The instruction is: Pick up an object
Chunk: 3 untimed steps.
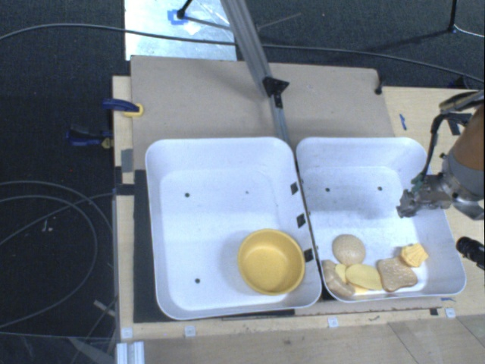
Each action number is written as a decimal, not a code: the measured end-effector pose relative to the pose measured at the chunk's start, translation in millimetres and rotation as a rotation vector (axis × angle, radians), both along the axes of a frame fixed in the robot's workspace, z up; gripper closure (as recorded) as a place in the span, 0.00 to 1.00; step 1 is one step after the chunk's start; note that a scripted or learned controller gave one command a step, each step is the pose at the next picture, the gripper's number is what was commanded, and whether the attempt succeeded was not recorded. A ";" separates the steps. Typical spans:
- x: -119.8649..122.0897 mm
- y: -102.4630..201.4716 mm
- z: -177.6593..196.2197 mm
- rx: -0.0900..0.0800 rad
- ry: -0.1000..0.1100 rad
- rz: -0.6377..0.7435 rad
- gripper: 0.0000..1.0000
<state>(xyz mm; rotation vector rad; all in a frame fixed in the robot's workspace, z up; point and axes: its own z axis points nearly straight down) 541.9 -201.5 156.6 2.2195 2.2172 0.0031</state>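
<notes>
So far, by my reading, nothing is picked up yet: every candidate lies on a bin floor, and the whole grasp is left to do. From my remote seat I see the dark metal two-finger hand (410, 203) on the grey arm coming in from the right edge, poised over the right-hand shallow white plastic bin (356, 158), near its right wall and above a bare patch of floor. It is small and dark at this slant, so I cannot tell whether its fingers are apart or together, and I see nothing between them. The things it could take are bunched at the near end of that bin: a round beige bun-shaped piece (348, 248), a pale yellow banana-like piece (364, 277) just in front of it, a tan toast-shaped slice (395, 274) beside that, a small ridged yellow-orange chunk (414, 255) at the right, and a beige lumpy piece (334, 277) against the left wall. All lie nearer the camera than the hand, the orange chunk closest to it. In the left-hand shallow white plastic bin (220, 165) a round yellow plastic bowl (271, 261) sits upright near the front corner, well apart from the hand. Both bins rest side by side on the brown board tabletop (204, 89). What remains, I judge, is moving over one piece, coming down, closing and lifting.
</notes>
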 end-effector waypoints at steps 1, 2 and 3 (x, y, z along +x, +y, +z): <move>0.2 -0.9 64.9 -0.002 -0.004 0.006 1.00; 2.1 -1.3 119.5 -0.001 -0.004 0.006 1.00; -1.3 53.1 103.9 0.002 0.003 0.010 1.00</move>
